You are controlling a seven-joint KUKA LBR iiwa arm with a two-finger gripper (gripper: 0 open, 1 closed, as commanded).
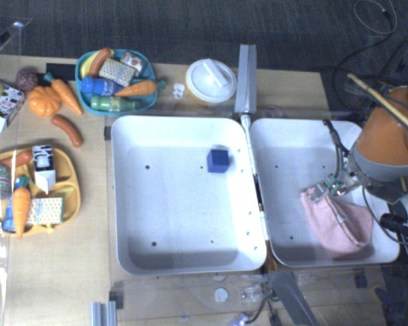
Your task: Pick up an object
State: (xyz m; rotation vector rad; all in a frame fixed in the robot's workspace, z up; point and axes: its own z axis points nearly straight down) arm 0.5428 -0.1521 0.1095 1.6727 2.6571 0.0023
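A small blue cube [218, 159] rests in the left bin [143, 250], toward its upper right. A crumpled pink cloth [338, 221] lies in the right bin [285, 148], near its front right corner. My gripper [326, 189] reaches in from the right and sits low over the cloth's upper left edge, touching or nearly touching it. The arm's orange band [386, 138] rises behind it and hides part of the bin's right side.
A blue bowl of toy food [117, 80], a white lidded cup [211, 80] and a yellow plate of toy food [31, 190] stand on the bench outside the bins. Loose toy vegetables [54, 104] lie at the far left. Cables hang at the right.
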